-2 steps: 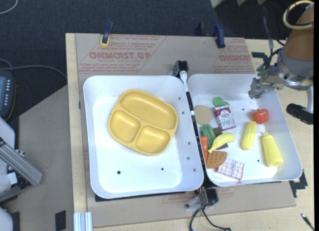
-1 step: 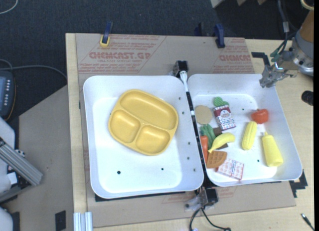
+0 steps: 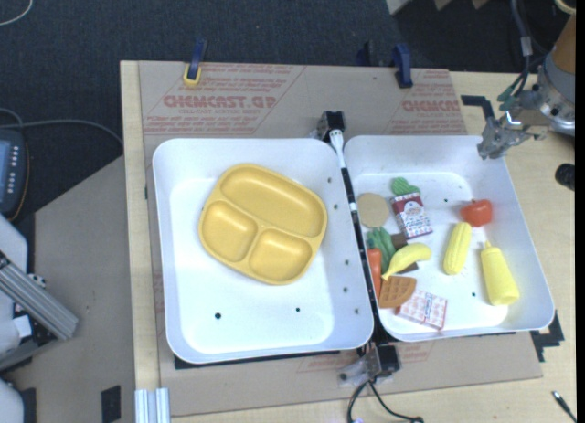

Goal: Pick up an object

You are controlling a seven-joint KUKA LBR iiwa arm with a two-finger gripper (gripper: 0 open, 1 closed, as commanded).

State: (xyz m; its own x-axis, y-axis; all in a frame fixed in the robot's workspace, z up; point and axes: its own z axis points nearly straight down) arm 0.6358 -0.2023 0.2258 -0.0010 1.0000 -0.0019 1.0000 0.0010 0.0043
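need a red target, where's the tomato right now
The tomato lies in the right bin, toward its far right side, just above the corn cob and the yellow bottle.

The bench carries a brown protective sheet printed with red lettering (image 3: pixel 274 92). A yellow-handled clamp (image 3: pixel 193 69) and a blue-handled clamp (image 3: pixel 400 65) grip the far edge of the sheet, well apart from each other.

Two shallow white plastic bins stand side by side on the sheet, touching along one seam: the left bin (image 3: pixel 174 229) and the right bin (image 3: pixel 539 295). A black clip (image 3: pixel 332 123) sits at the far end of the seam and a second black clip (image 3: pixel 379 357) at its near end.

A yellow three-compartment plastic plate (image 3: pixel 263 222) lies flat near the centre of the left bin, turned at an angle to the bin walls.

Dark carpet (image 3: pixel 137 1) lies beyond the far edge of the bench.
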